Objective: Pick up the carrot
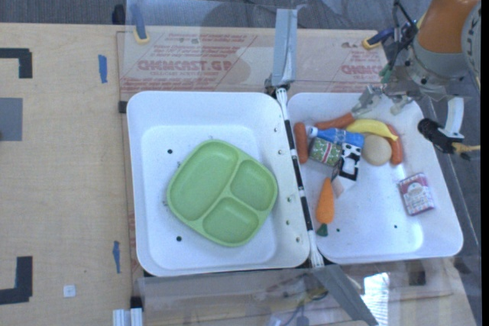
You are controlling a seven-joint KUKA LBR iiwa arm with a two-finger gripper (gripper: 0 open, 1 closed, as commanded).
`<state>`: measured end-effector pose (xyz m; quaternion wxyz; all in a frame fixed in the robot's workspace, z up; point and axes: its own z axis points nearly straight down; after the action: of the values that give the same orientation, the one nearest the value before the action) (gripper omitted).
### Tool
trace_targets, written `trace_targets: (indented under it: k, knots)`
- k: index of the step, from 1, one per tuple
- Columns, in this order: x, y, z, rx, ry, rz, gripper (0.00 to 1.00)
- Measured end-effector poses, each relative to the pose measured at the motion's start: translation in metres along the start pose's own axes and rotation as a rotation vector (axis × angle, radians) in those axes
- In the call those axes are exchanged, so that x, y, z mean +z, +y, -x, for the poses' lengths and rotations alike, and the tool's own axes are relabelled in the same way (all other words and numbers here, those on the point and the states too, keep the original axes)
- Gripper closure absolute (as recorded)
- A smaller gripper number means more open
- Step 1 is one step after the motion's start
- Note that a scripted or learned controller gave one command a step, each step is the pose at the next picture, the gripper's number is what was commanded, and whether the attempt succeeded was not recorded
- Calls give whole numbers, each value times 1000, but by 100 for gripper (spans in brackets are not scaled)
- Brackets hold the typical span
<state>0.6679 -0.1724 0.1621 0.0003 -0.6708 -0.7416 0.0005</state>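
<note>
The arm (447, 27) is cut off by the right and top edges. The gripper (386, 91) fingers are too small to resolve. The carton (416, 195) print is illegible.

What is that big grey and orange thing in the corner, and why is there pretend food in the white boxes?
That is a robot arm, grey with an orange band. At its end sits a two-finger gripper, its hand for grabbing things. One camera above the bench took this picture, looking down at a slant. Two shallow white bins sit side by side. The left bin holds a light green divided plate. The right bin holds toy food: an orange carrot with a green top, a yellow banana, a beige egg-shaped thing, a small red and white box and more. The robot should pick up the carrot. The gripper hangs over the bin's far edge, away from the carrot.
</note>
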Motion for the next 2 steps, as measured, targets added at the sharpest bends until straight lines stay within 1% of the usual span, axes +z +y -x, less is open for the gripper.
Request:
trace_targets:
  k: [1,2]
  knots:
    - [57,-50,-33,-191,0,3,0]
    - [65,-135,-52,-245,-17,31,0]
